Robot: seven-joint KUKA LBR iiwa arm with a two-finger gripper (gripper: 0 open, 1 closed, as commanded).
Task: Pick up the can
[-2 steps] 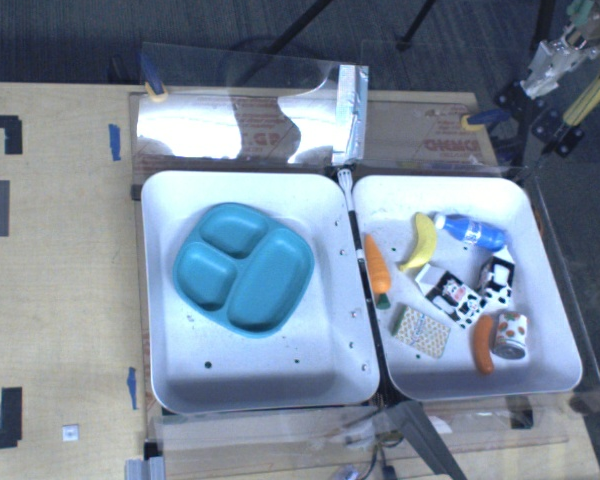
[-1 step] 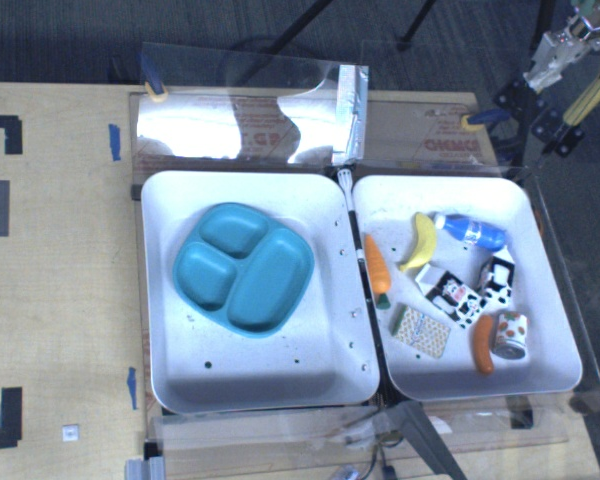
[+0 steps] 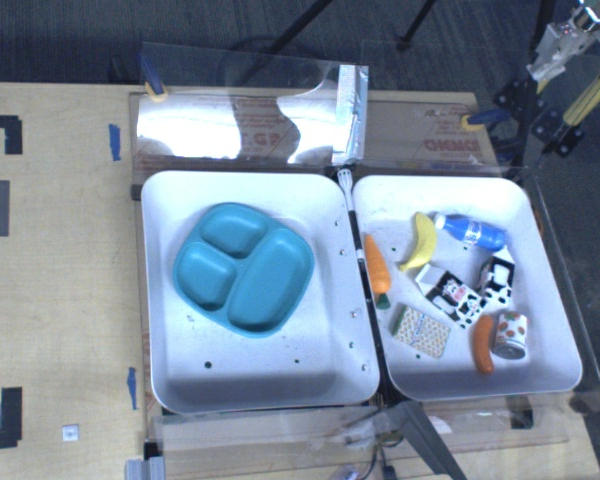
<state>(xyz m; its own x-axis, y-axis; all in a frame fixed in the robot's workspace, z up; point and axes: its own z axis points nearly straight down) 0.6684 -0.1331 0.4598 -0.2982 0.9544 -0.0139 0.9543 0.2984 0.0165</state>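
Two white bins are seen side by side on the bench (image 3: pixel 60 298). The left bin (image 3: pixel 160 298) is occupied by a blue plate (image 3: pixel 243 268) with three wells, set a little left of the middle. The right bin (image 3: pixel 558 303) is crowded. The can (image 3: pixel 510 335), small and pale with red marks, is found in that bin's near right part, close to the right wall. It is flanked on its left by an orange-red sausage (image 3: pixel 482 344), and the two appear to touch. Whether the can stands or lies cannot be told. Just left of the sausage a woven pad (image 3: pixel 422 330) is laid flat. Farther in, a black-and-white block (image 3: pixel 450 295) and a cow-patterned toy (image 3: pixel 497 280) are seen close together. A banana (image 3: pixel 420 243) is placed left of a blue bottle (image 3: pixel 470 232) on its side toward the far wall. A carrot (image 3: pixel 378 268) is laid along the left wall, by the divider. A pale metal piece, taken to be the gripper (image 3: pixel 570 38), is seen at the far right, beyond the bins and well apart from the can. Nothing is held in it, and whether it is wide or narrow cannot be told.
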